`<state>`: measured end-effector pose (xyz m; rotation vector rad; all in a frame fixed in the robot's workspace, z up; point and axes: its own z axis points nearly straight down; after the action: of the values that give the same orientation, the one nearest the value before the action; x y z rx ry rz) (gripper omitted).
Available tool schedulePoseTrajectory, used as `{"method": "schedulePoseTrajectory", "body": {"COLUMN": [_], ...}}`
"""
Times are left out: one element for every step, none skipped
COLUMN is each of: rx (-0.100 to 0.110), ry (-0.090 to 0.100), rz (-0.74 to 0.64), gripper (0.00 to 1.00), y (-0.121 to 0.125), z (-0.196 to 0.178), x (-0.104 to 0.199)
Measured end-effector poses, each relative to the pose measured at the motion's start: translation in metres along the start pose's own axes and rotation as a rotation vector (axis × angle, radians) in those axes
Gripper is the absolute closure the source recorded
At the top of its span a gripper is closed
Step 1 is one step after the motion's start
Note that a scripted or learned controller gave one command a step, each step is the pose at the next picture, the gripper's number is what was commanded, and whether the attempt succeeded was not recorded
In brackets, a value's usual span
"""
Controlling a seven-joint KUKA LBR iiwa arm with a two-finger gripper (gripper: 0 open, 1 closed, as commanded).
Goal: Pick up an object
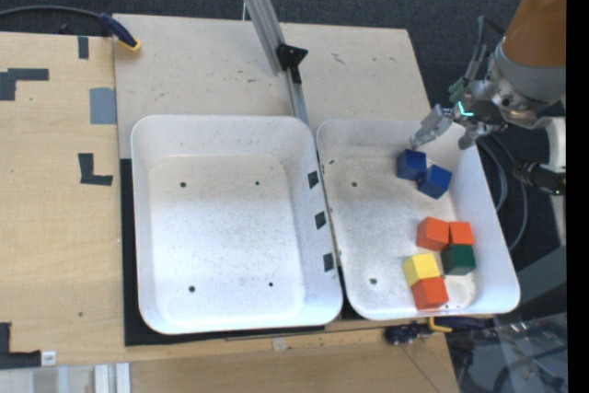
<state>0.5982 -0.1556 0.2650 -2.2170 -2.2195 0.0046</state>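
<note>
We see the hand (449, 132) hanging over the upper right corner of the right bin (368, 138), its two fingers (425, 132) spread apart with nothing between them. One finger slants down to the left and the other sits closer to the bin's right rim. The grey wrist above it carries a small teal light, and the orange band of the arm (538, 23) rises toward the top right corner.

Just below and slightly left of the hand lie two blue blocks (422, 172), touching each other corner to corner on the bin floor (the nearer one sits just beneath the left fingertip, though we cannot tell whether it touches). Farther down from the hand, toward the bin's lower right corner, sits a tight cluster: two orange blocks (443, 233) side by side, a green block (458, 260) under the right one, a yellow block (421, 267) to its left, and another orange block (429, 292) lowest of all.

Well to the left of the hand is the left bin (221, 225), its white floor speckled grey. A slanted metal rail (260, 3) runs from the top edge down to the seam between the two bins. Farther left still, the wooden desk (55, 198) carries patches of dark tape, and a black cable with a blue and yellow clip (120, 29) lies at its upper edge.
</note>
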Motion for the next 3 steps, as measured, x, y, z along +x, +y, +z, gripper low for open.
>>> {"method": "schedulePoseTrajectory", "body": {"rx": [-0.004,0.001,0.001], "ry": [-0.001,-0.001,-0.001], "rz": [-0.001,0.000,0.000], "gripper": [0.00,0.00,0.00], "y": [0.001,-0.010,-0.014], "z": [-0.003,0.048,0.094], "x": [0.000,0.000,-0.005]}}
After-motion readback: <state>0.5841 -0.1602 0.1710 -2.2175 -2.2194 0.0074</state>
